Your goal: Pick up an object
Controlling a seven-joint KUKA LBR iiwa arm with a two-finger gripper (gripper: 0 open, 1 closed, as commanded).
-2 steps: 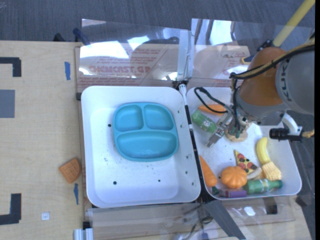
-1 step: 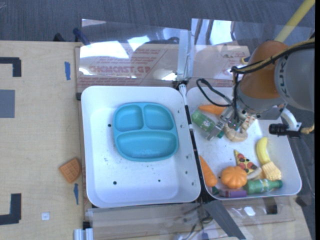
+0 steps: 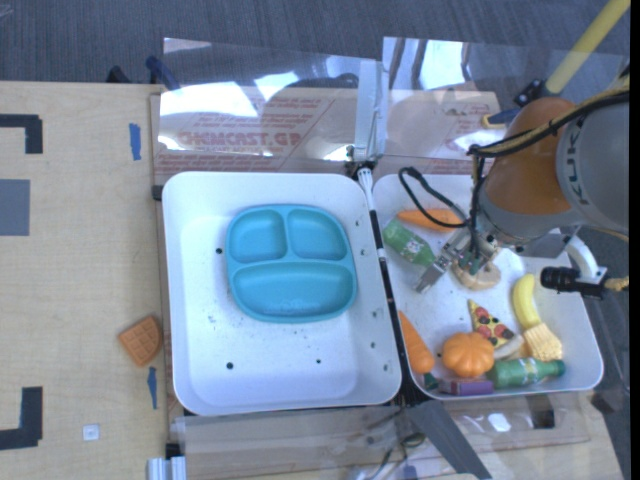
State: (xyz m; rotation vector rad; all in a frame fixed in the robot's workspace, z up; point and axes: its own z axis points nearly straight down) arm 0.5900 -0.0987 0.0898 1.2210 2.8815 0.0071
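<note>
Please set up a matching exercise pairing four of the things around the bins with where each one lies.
Things:
1. plate
2. waffle
3. banana
4. pumpkin

Places:
A. on the bench, left of both bins
B. right bin, near its right wall
C. middle of the left bin
D. right bin, toward its front edge, beside the pizza slice

Pairs: 1-C, 2-A, 3-B, 4-D

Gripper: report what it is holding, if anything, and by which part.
Cannot be told. The gripper is low in the right bin, next to a green bottle and a tan disc, but no object visibly sits between its fingers.
</note>
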